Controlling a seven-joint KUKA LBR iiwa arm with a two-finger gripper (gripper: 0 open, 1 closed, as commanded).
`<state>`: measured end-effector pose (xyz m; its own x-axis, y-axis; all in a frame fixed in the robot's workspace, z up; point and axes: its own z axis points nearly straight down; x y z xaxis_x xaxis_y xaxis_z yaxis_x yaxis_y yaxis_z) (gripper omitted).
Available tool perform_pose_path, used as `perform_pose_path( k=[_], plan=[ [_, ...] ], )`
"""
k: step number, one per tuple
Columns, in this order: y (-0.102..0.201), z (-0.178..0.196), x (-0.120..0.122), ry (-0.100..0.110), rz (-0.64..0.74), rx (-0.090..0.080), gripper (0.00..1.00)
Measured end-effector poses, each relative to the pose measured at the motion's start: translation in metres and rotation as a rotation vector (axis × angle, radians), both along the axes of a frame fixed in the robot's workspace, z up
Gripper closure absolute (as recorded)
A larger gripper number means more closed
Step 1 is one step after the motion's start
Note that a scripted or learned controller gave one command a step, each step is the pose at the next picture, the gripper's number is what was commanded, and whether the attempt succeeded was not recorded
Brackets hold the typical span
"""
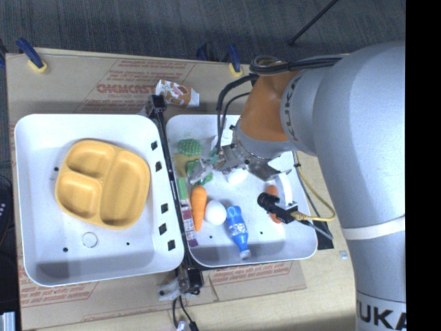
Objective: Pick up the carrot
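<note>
In the right-hand white bin point(296, 243), the carrot point(198, 207) lies on the floor near the bin's left wall, its orange body running roughly lengthwise with the green top end pointing toward the far side. Just to the right of the carrot, touching or nearly touching it, sits a white ball point(216, 213), and right of that ball lies a blue bottle point(238, 232) with a white cap, tilted toward the near wall. Beyond the carrot's top end there is a green leafy piece point(189, 146) and a yellowish item point(182, 164) by the left wall. The gripper point(207, 168) hangs low over the bin just beyond the carrot's green end, close to it; the carrot is not between the fingers, and whether they are open or closed cannot be told from this angle. A second white rounded item point(237, 176) lies right of the gripper. The grey arm with its orange band point(265, 112) comes in from the right. Left of the carrot's bin, the other white bin point(41, 254) holds a yellow divided plate point(103, 183). Both bins sit on the counter point(83, 81).
</note>
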<state>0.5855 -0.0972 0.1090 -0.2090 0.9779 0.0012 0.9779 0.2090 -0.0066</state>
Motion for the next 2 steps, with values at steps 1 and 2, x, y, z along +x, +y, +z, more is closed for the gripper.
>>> perform_pose_path(
  k=[1, 2],
  plan=[
    [-0.0005, -0.0182, -0.0501, 0.001, -0.275, 0.000, 0.00],
    [-0.0002, -0.0085, -0.0500, 0.003, -0.272, 0.001, 1.00]
  ],
)
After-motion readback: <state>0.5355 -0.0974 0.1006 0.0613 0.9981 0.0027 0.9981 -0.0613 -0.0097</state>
